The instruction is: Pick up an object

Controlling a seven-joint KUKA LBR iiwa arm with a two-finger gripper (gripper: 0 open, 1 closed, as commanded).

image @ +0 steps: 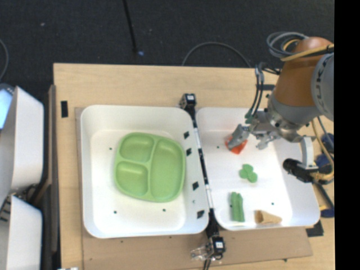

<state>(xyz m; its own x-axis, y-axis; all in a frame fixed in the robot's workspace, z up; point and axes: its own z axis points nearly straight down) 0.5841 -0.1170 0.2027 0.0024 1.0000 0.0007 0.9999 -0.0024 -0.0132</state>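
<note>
Bench (67, 83) of pale wood carries two shallow white bins side by side. Left bin (90, 207) holds one green plate (151, 166) with three compartments, lying flat near the bin's middle. Right bin (292, 204) holds four small items:

- Red piece (237, 146), toward the far left part of the bin.
- Green lump (248, 173), near the bin's middle, apart from the red piece and nearer the camera.
- Green block (237, 206), elongated, lying in the near left part beside the divider between the bins.
- Tan wedge (268, 217), at the near edge, just right of the green block and not touching it.

Arm (301, 89) enters from the right, its orange band above the far right part of the right bin. Gripper (252, 135) hangs over the far left part of that bin with its two fingers spread apart. Left finger (240, 133) overlaps the upper edge of the red piece; right finger (264, 139) stands clear to the right. Red piece sits under the left finger rather than between both fingers, so no grasp is evident. Contact between finger and piece cannot be judged from this angle.

Black cables (129, 21) run across the dark floor beyond the bench.
</note>
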